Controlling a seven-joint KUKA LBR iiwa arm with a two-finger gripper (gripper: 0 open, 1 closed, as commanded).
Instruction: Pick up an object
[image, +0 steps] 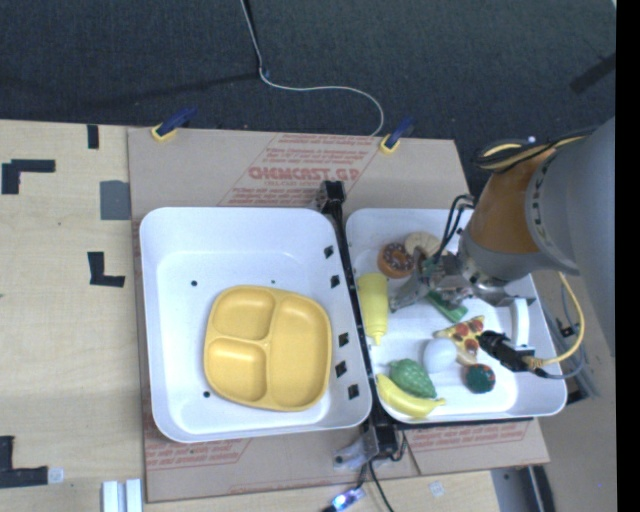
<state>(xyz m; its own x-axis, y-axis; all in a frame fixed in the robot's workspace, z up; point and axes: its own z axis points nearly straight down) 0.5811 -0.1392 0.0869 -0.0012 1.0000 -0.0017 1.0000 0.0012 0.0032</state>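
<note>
**Camera view: claw low in the right bin, hemmed in by toy food**

The arm (520, 220) reaches in over the right edge of the right bin (470, 408), and its claw (412, 290) sits low near the middle of that bin, pointing toward the wall shared with the left bin (180, 250). From this slant I cannot tell whether the claw is open or closed, and nothing can be seen gripped in it.

All the loose things to pick lie in the right bin, crowded around the claw. A yellow bottle (373, 305) lies along the shared wall, just beside the claw's tip. A brown doughnut (395, 261) is close on the far side, with a pale round piece (422, 243) next to it toward the bin's far edge. A green piece (443, 302) lies partly under the claw's body. Toward the near edge are a white egg (438, 354), a red and yellow slice (466, 336) touching it, and a dark green ball (481, 379) near the near right corner. A leafy green vegetable (411, 377) rests against a banana (405, 399) in the near left corner.

The left bin holds a yellow divided plate (268, 347) near its middle, well apart from the claw. Both bins stand on a cardboard sheet (290, 170) laid on the desk (60, 330).
</note>
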